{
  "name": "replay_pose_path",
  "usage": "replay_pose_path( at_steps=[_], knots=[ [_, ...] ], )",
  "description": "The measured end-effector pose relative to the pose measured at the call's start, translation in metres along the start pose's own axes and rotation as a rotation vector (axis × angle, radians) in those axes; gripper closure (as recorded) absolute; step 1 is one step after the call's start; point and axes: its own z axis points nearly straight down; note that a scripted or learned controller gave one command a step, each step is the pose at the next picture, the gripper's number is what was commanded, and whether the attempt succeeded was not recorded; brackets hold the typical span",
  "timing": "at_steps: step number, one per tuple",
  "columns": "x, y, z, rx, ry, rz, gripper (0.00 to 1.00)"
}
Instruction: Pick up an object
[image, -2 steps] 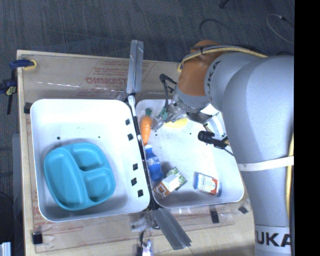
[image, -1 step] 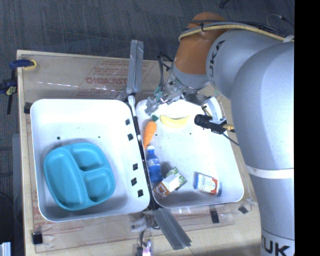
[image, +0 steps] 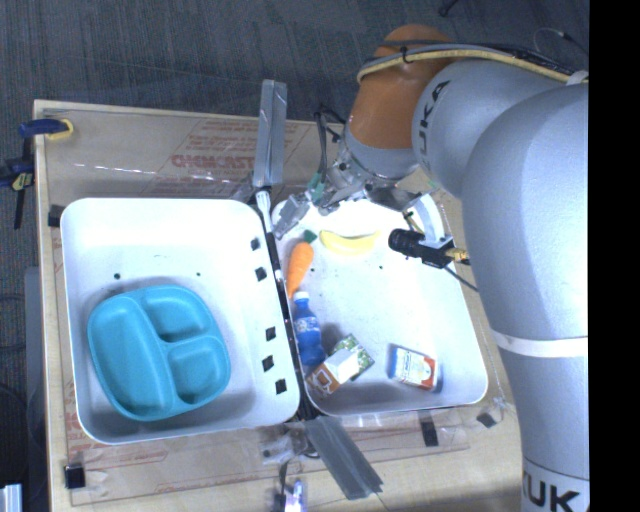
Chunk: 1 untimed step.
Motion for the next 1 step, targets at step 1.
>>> replay_pose_path(
  at_steps=[1],
  knots=[
    [-0.0064,0.0010,0.0527,-0.026,0.002,-0.035,0.00]
  ],
)
